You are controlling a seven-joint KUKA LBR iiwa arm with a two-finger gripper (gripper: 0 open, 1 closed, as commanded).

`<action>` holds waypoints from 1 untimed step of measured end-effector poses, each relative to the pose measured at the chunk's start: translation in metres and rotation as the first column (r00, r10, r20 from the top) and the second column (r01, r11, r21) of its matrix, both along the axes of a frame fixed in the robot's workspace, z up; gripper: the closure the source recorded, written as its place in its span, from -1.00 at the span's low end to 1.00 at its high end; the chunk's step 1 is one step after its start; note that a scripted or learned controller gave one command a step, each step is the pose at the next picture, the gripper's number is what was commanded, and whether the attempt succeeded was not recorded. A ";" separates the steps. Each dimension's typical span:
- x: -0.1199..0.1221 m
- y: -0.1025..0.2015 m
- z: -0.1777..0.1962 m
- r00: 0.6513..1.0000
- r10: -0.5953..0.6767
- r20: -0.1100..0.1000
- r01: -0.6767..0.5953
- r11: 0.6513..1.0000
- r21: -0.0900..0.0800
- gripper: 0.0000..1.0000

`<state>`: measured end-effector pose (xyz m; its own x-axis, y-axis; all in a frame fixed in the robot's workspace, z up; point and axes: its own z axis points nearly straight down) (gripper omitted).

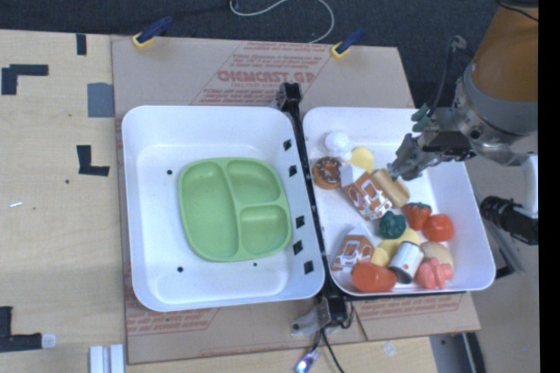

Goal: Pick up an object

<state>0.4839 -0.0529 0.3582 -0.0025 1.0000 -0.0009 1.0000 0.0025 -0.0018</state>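
The right bin holds a pile of toy food: a white piece, a yellow piece, a brown donut, an orange-and-white pack, a dark green piece, red tomatoes, a can and a red piece. My gripper hangs over the bin's upper middle, just right of the yellow piece and above the orange-and-white pack. Its dark fingers point down-left. Nothing is visibly held between them.
The left bin carries a green divided plate. A black divider runs between the bins. Cardboard lies under both, with blue-yellow clamps at the back. A cable loops behind.
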 end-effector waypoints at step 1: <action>-0.004 0.049 -0.159 1.000 0.002 -0.018 -0.002 1.000 0.003 1.00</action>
<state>0.4799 -0.0042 0.1997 -0.0044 1.0000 0.0019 0.9998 0.0044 -0.0197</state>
